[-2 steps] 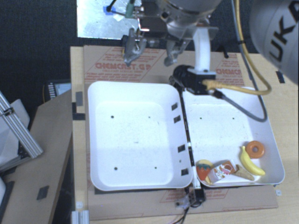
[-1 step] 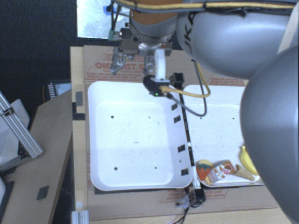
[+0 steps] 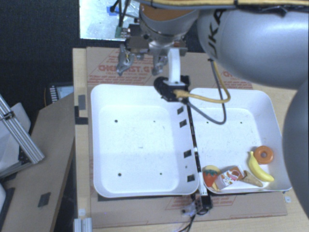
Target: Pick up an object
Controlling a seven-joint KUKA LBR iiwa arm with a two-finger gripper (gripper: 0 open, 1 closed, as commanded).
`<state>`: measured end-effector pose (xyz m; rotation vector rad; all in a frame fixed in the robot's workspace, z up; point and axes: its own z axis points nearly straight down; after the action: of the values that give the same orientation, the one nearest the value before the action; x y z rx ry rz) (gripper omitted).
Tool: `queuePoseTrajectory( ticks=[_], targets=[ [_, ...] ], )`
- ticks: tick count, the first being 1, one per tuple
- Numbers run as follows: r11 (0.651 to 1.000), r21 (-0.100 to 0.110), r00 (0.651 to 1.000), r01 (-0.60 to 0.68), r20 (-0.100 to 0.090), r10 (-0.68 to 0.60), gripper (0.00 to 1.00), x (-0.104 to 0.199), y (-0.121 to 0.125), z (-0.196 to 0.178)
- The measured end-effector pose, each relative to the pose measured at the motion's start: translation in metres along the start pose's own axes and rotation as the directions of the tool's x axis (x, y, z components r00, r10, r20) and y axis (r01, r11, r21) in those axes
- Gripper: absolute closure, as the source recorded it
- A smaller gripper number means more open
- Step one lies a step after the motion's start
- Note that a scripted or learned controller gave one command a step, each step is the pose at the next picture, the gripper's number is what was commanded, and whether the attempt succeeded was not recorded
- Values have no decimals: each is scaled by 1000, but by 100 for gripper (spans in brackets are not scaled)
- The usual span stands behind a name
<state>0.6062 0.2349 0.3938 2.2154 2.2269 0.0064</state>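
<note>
The bench [image 3: 58, 129] is surfaced in tan cardboard, with a red-printed sheet [image 3: 104, 67] lying under the bins. Behind it hangs a dark backdrop [image 3: 38, 28] with a bright reflective panel [image 3: 99, 11]. An aluminium extrusion [image 3: 19, 134] leans at left.

Banana [image 3: 259, 167], donut [image 3: 263, 154] and carton [image 3: 228, 178] in right bin's [image 3: 241, 120] near corner; pincer [image 3: 140, 67] behind left bin [image 3: 135, 144].
</note>
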Motion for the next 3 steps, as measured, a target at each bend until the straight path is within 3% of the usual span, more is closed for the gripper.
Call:
queuePoseTrajectory(
  ticks=[1, 2, 3],
  targets=[
    [1000, -6, 1000, 3, -4, -3, 0, 1, -82, -128],
    [1000, -2, 1000, -4, 1, 4, 0, 0, -58, -143],
    [1000, 3, 1000, 2, 1, -2, 0, 1, -121, -142]
  ],
)
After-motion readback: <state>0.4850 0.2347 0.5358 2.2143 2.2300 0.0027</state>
